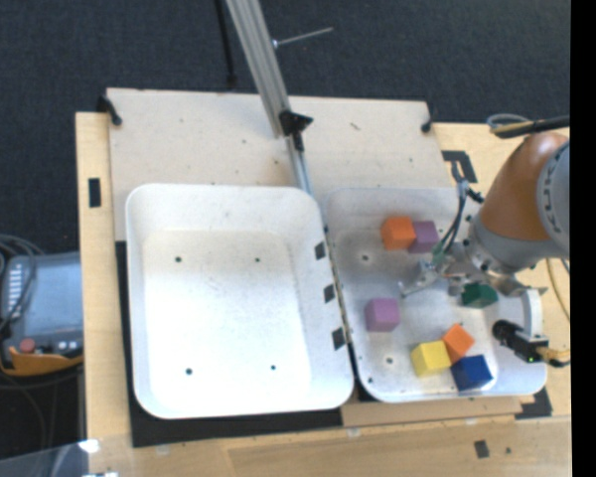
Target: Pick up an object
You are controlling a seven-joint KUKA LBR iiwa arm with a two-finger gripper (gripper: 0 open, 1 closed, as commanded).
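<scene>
A pale wooden bench (94, 266) is seen from above, and two shallow white bins are carried on it side by side. The left bin (149, 217) is the larger in the view; the right bin (363, 232) is set just beside it, with small black clips placed along the shared edge. A grey metal post (258, 53) is seen rising at a slant from the back of the bench, between the bins. At the far left, off the bench, a grey handheld control unit (45, 301) with cables is seen.

The grey arm (526, 202), marked by its orange band, is extended in from the right over the right bin. The gripper (432, 271) is held low near the middle of that bin; how far it is open cannot be told, and nothing can be made out as held by it.

The blocks are all found in the right bin. An orange block (398, 232) and a pale purple block (424, 235) are set touching near the back, close to the gripper. A second purple block (381, 313) is placed alone toward the left. Near the front, a yellow block (430, 357), a blue block (471, 372) and a small orange block (458, 340) are clustered together. A green object (479, 293) is seen just beside the wrist, partly hidden.
</scene>
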